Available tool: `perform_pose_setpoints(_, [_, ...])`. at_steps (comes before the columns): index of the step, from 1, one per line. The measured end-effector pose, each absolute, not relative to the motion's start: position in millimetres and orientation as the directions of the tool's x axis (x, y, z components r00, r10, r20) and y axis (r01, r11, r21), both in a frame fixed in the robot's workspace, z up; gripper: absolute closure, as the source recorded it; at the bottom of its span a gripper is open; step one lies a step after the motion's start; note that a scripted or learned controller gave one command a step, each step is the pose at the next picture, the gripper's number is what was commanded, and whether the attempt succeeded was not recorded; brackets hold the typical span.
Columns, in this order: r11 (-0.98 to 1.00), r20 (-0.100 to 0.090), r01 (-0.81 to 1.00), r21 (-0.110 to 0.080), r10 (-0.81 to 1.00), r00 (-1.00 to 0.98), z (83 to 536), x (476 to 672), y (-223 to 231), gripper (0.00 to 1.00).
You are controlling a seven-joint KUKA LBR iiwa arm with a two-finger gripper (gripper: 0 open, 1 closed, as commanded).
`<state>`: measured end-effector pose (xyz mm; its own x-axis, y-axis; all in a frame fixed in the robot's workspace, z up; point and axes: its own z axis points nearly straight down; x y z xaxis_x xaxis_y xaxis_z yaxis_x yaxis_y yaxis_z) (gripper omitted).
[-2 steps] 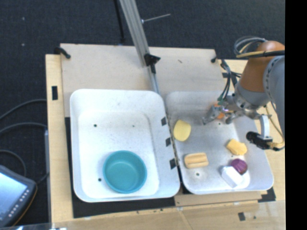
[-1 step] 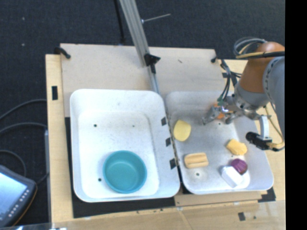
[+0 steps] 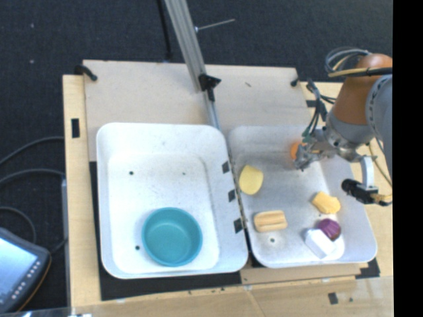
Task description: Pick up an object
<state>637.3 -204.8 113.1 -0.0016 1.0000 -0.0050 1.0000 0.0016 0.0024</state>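
My gripper (image 3: 304, 157) is low in the right bin (image 3: 277, 140), near its back right part. A small orange object (image 3: 294, 150) lies right against the gripper's left side, partly hidden by it. I cannot tell whether it is held. Further forward in the same bin lie a pale yellow rounded piece (image 3: 250, 179), a tan block (image 3: 269, 220), a yellow-orange chunk (image 3: 326, 203) and a purple and white object (image 3: 324, 235).
The left bin (image 3: 119, 144) holds a teal bowl (image 3: 172, 236) at its front. A slanted metal rail (image 3: 188, 38) runs down to the gap between the bins. The arm (image 3: 357, 104) comes in over the right bin's right edge.
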Motion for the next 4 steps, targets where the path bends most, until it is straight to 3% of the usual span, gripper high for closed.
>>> perform_pose_setpoints(2, [0.004, -0.003, 1.0, 0.009, 1.0, -0.004, 235.4, 641.8, -197.7, 1.0])
perform_pose_setpoints(3, [0.006, -0.002, 1.0, 0.005, 1.0, -0.006, 265.0, 642.7, -199.1, 1.0])
perform_pose_setpoints(4, [0.006, 0.0, 1.0, 0.002, 1.0, -0.006, 271.3, 624.5, -145.1, 1.0])
